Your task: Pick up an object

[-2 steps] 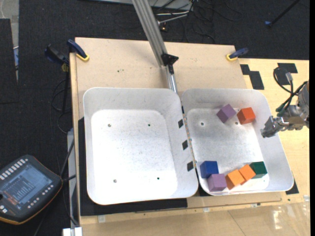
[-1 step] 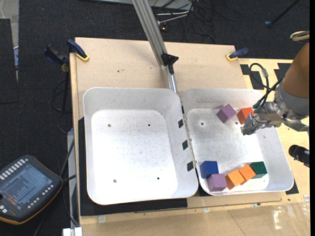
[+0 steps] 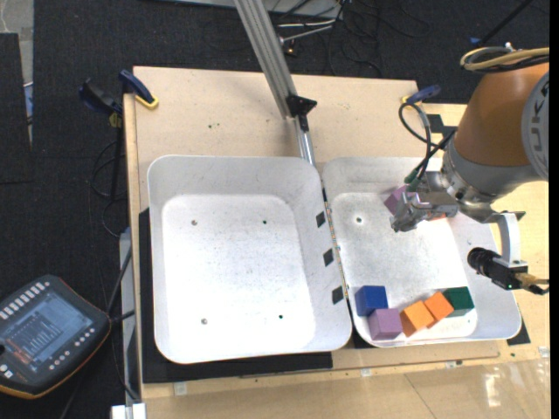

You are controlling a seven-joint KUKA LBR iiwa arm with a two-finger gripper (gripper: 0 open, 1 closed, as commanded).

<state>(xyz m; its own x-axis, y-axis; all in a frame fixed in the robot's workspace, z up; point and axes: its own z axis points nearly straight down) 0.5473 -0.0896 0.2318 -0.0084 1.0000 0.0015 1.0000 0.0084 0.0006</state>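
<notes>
Your gripper [image 3: 409,209] sits over the upper part of the right bin [image 3: 349,177], with a purple block [image 3: 395,201] pressed at its tip. You can't tell whether that block is clamped or merely beside it, so count the pick as unproven and the jaws as unreadable. Toward the right bin's near edge lie a blue block [image 3: 371,298], a second purple block [image 3: 383,322], an orange block [image 3: 419,313] and a green block [image 3: 458,301], bunched together. Nothing crowds the gripper.
</notes>
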